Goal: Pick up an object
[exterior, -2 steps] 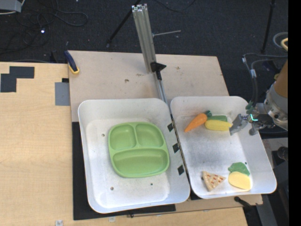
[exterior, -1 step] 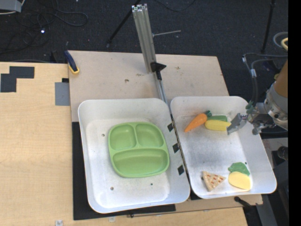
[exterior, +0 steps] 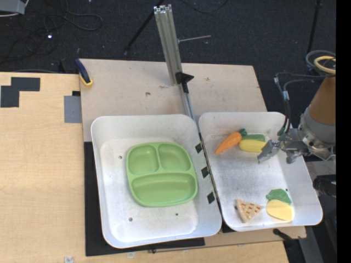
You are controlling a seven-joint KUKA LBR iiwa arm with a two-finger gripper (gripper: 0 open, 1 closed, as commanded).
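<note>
Where the arm leans in from the right | hand beside corn | grip state unreadable

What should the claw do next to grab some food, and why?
Probably slide a little left and dip down: the claw sits at the right end of the yellow corn, in the right bin, with nothing seen gripped. The corn looks nearest; the carrot lies just beyond.
</note>
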